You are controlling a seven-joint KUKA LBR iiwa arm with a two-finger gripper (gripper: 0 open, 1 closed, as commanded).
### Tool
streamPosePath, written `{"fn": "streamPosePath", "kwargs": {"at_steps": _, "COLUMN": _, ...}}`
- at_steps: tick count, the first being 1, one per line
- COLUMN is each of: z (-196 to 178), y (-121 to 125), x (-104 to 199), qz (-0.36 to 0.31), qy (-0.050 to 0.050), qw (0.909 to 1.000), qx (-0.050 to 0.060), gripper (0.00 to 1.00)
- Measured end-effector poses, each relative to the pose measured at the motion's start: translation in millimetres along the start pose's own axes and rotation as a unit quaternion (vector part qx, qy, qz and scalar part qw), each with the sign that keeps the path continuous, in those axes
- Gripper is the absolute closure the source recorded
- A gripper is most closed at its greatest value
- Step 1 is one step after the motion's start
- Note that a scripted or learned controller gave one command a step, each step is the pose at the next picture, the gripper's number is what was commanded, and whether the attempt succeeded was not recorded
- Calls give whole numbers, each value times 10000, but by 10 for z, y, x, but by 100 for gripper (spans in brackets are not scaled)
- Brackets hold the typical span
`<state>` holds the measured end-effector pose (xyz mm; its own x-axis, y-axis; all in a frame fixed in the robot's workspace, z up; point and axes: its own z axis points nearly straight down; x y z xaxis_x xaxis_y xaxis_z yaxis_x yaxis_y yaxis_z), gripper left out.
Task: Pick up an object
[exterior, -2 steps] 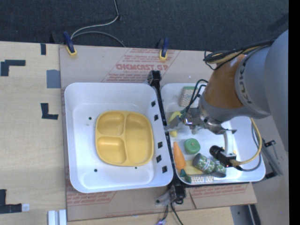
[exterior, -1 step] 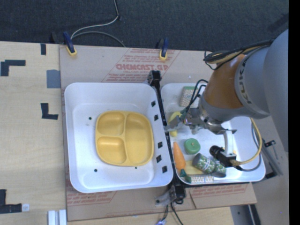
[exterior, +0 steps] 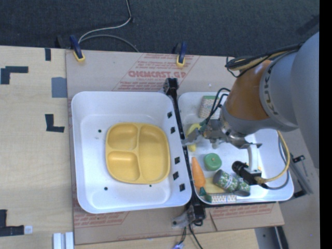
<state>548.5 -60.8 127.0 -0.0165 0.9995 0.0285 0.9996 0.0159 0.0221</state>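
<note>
The gripper [exterior: 199, 135] hangs low over the right bin [exterior: 280, 193], but I cannot tell how it is set. A yellow toy [exterior: 193, 128] sits just beside it. The green cup [exterior: 212, 162] and carrot [exterior: 197, 173] lie nearby, closer to us.

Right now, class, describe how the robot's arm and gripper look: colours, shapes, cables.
The arm is thick, rounded and grey, with a broad orange band above the wrist. Black cables loop over its top, and a yellow cable curves down beside it. The gripper is a compact grey metal block with dark fittings and thin black wires.
</note>
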Motion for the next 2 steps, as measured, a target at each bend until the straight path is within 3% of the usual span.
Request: {"fn": "streamPosePath", "kwargs": {"at_steps": 2, "z": 1, "y": 0, "x": 0, "qz": 1, "qy": 1, "qw": 10000, "qx": 1, "gripper": 0}}
